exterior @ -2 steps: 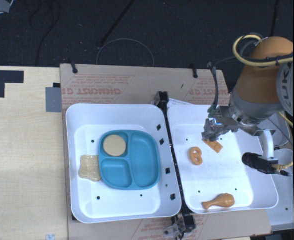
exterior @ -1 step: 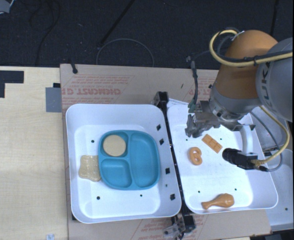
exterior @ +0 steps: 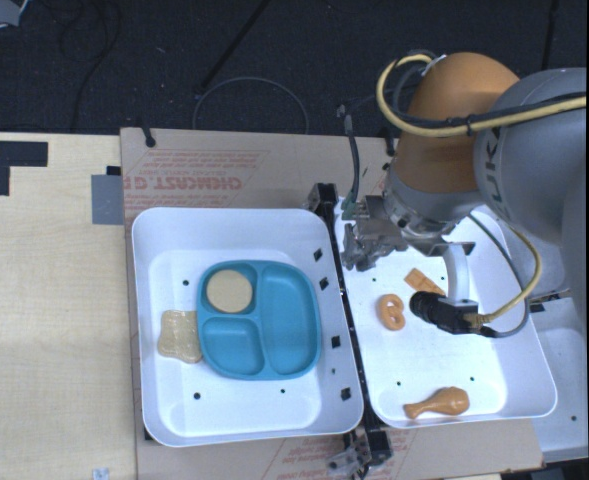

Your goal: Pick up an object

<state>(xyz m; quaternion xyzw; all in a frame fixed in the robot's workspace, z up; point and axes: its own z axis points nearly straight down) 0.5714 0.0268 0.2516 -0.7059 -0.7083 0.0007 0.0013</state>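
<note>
My gripper point(exterior: 358, 246) hangs over the left edge of the right bin point(exterior: 514, 368), close to the divider between the two bins. Its tip is dark and merges with the bin wall. An orange pretzel-shaped piece point(exterior: 391, 311) lies in the right bin, just below and right of the gripper. A small orange wedge point(exterior: 421, 281) sits beside it, partly under the arm. A tan drumstick point(exterior: 437, 404) lies near the bin's front edge. Nothing can be seen held.
The left bin point(exterior: 164, 238) holds a blue divided plate point(exterior: 274, 338) with a round tan disc point(exterior: 228, 290) in its upper-left compartment. A pale beige slab point(exterior: 180, 335) lies against the plate's left side. The arm's body and a yellow cable point(exterior: 519, 288) cover the right bin's back.
</note>
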